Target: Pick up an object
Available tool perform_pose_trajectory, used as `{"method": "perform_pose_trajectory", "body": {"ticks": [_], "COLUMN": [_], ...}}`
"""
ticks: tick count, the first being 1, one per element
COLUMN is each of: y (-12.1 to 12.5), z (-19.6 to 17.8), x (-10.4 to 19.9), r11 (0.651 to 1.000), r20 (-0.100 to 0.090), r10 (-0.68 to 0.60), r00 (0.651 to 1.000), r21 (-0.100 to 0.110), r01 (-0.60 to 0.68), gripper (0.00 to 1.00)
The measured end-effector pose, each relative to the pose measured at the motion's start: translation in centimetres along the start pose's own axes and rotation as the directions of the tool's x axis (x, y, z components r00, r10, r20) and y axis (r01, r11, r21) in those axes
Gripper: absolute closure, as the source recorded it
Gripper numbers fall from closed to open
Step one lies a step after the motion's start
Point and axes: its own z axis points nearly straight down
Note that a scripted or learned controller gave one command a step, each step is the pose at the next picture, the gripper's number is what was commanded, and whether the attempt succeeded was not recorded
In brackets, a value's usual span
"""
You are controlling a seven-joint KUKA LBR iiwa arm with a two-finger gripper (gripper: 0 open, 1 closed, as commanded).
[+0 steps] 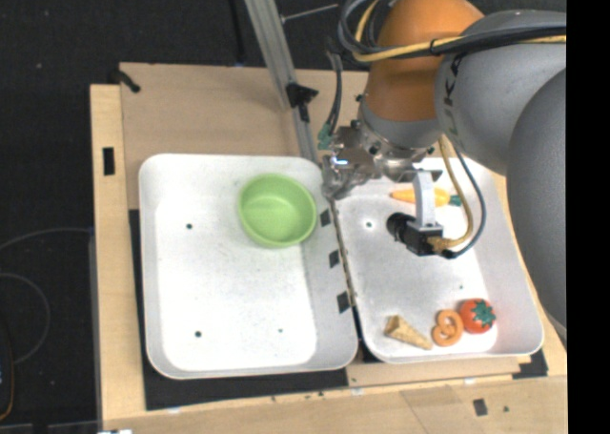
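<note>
My gripper (335, 175) hangs low over the rims where the two bins meet, at their far end, just right of the green bowl (276, 211). The bowl stands upright in the far right part of the left bin (157, 260). An orange and yellow, carrot-like piece (420, 196) lies in the right bin (519, 313) just right of the gripper, partly hidden by the wrist. Along that bin's near edge lie a tan cone (405, 331), an orange pretzel (446, 327) and a red tomato-like toy (477, 315).
A slanted metal pole (267, 31) runs from the top of the view down to the bins' far edge, close to the gripper. The grey and orange arm (419, 51) covers the far right of the bench.
</note>
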Motion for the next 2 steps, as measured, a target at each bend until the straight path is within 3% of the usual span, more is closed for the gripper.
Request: {"method": "perform_pose_trajectory", "body": {"ticks": [1, 2], "y": [-1.11, -1.08], "z": [-0.62, -0.56], "x": [5.08, 4.75], "r11": [1.000, 1.000], "r20": [0.000, 0.000], "r10": [0.000, 0.005], "r00": [1.000, 1.000], "r21": [0.002, 0.003], "r01": [0.000, -0.005], "gripper": [1.00, 0.00]}}
